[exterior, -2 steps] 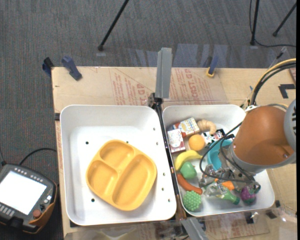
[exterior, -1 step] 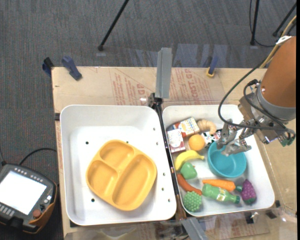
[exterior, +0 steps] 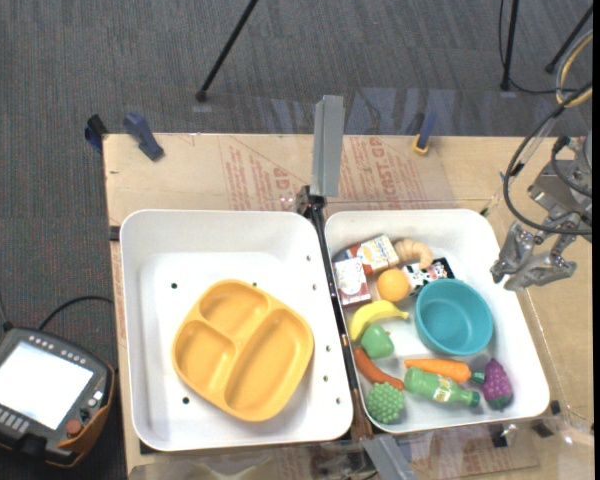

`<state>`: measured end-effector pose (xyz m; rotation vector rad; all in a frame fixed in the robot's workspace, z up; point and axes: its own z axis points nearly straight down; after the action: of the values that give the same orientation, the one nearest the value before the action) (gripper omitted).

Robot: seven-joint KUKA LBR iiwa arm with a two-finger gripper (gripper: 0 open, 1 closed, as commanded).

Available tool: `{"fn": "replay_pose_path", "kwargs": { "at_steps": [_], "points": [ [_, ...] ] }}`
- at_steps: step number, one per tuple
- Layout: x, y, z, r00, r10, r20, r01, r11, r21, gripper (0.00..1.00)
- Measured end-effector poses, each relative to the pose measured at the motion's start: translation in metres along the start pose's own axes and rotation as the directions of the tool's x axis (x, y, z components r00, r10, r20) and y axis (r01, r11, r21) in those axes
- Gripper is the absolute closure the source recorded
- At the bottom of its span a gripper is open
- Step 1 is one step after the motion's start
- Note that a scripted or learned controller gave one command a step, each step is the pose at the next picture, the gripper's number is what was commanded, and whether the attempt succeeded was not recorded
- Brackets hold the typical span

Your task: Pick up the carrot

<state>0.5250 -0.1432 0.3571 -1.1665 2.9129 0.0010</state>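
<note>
**Gripper outside the right bin, carrot untouched**

The gripper (exterior: 528, 265) hangs at the outer right rim of the right bin (exterior: 480, 224), with nothing between its fingers. From this slanted view I cannot tell whether the fingers are apart or together.

The carrot (exterior: 438, 368) lies well apart from the gripper, down and to its left, near the front of the right bin. It rests flat, just in front of the teal bowl (exterior: 453, 316), which sits between carrot and gripper. A green bottle (exterior: 442, 388) lies just beside the carrot on the far side from the gripper, and the purple grapes (exterior: 496, 382) sit near the carrot's right end, below the gripper. Further left of the gripper are a banana (exterior: 373, 315), an orange (exterior: 392, 284) and a green pepper (exterior: 377, 341).

Beyond those, well to the left, the left bin (exterior: 150, 238) holds a yellow divided plate (exterior: 243, 348).
</note>
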Motion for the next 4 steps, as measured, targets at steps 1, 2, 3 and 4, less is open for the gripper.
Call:
{"fn": "replay_pose_path", "kwargs": {
  "at_steps": [1,2,3,4],
  "points": [
    [0.073,-0.022,0.020,0.990,-0.138,-0.001,0.138,0.990,-0.004,1.00],
    [0.051,0.005,0.125,0.999,-0.048,-0.005,0.048,0.999,-0.016,1.00],
    [0.062,-0.036,0.013,0.999,0.053,0.003,-0.053,0.999,0.009,1.00],
    [0.043,0.015,0.138,0.991,0.136,-0.008,-0.136,0.991,-0.013,1.00]
  ]
}}
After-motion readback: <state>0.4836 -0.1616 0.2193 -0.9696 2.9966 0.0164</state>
